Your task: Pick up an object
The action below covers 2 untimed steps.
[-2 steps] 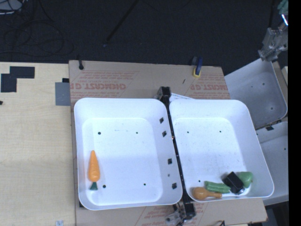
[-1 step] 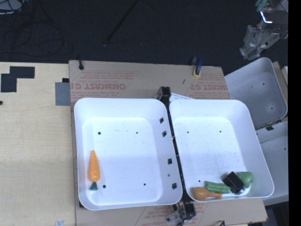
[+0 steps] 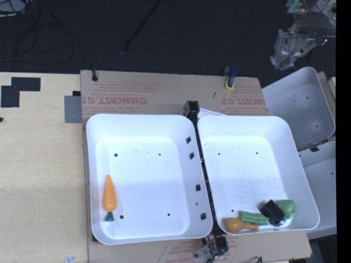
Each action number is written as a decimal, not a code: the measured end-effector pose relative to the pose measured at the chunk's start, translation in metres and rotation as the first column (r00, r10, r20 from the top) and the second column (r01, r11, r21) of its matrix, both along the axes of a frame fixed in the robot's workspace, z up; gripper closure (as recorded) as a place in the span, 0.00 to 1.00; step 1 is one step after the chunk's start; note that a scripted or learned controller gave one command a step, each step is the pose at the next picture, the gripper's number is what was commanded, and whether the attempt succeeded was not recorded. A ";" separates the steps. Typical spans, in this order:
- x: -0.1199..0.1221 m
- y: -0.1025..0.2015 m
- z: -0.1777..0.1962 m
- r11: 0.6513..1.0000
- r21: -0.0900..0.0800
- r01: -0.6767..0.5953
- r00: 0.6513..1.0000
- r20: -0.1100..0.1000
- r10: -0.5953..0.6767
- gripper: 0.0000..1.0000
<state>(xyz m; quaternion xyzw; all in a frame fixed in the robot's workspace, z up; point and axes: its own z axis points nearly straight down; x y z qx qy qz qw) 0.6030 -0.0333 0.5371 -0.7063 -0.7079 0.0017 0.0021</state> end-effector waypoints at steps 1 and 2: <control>0.000 0.027 0.000 1.000 0.000 0.000 1.000 0.000 0.000 1.00; -0.003 0.054 0.000 1.000 -0.001 0.001 1.000 -0.001 -0.001 1.00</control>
